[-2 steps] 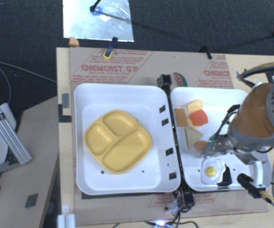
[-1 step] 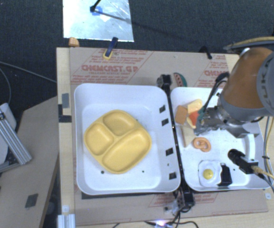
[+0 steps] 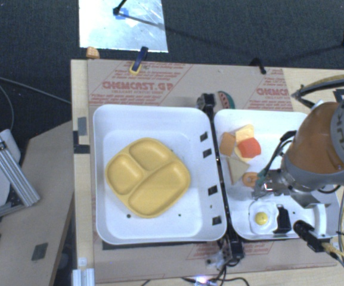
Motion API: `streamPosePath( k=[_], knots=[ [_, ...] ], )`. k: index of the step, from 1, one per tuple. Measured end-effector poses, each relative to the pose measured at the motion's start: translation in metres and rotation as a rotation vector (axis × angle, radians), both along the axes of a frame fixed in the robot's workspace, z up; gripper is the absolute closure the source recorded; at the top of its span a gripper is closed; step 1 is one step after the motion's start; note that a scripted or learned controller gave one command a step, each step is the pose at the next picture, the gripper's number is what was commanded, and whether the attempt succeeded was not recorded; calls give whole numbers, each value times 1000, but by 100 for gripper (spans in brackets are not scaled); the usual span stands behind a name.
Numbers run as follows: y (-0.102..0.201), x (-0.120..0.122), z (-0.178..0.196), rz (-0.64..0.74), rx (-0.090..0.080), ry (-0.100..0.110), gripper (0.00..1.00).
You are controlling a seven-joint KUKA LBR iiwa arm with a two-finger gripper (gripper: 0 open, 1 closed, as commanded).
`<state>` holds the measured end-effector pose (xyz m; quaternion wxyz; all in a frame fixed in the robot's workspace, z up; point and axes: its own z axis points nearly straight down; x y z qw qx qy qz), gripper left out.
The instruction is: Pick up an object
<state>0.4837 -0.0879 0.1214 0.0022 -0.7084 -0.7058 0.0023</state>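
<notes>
Several toy foods lie in the right bin. A red block rests against a pale yellow wedge, with an orange piece to their left. A tan slab and a small orange round piece lie below them. A fried egg sits near the front wall. My gripper hangs low over the bin's middle, just right of the small orange piece and above the egg. The arm's bulk hides the bin's right half.
The left bin holds a yellow divided plate. A black clip rail runs between the two bins. Beyond the bins, a small yellow-blue tool lies on the cardboard.
</notes>
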Motion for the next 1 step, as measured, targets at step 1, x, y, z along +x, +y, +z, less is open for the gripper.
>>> streamPosePath(
  k=[1],
  knots=[
    [3, 4, 14, 7, 0, -11, 100]
  ],
)
